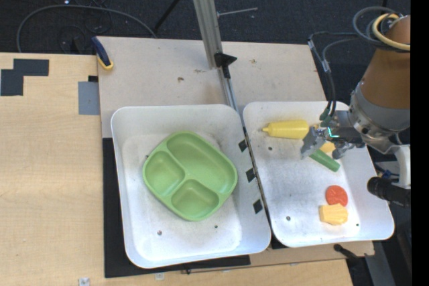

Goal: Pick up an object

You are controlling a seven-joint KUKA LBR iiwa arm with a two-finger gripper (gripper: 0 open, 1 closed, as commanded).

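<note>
The right bin [295, 224] holds a yellow squash-shaped toy [287, 129] near its back edge, a green stick-shaped piece [326, 161] to the right of it, and a red round piece [336, 195] with a yellow block [334, 213] at the front right. My gripper [323, 144] hangs low over the right bin, between the yellow toy and the green piece, its fingers spread apart just above the green piece's upper end. Nothing sits between the fingers.
The left bin [131, 224] holds a green divided plate [190, 175]. An aluminium post [206, 17] rises behind the bins. Black clips [249, 174] mark the seam between the bins. The arm's orange and grey wrist [385, 90] occupies the right side.
</note>
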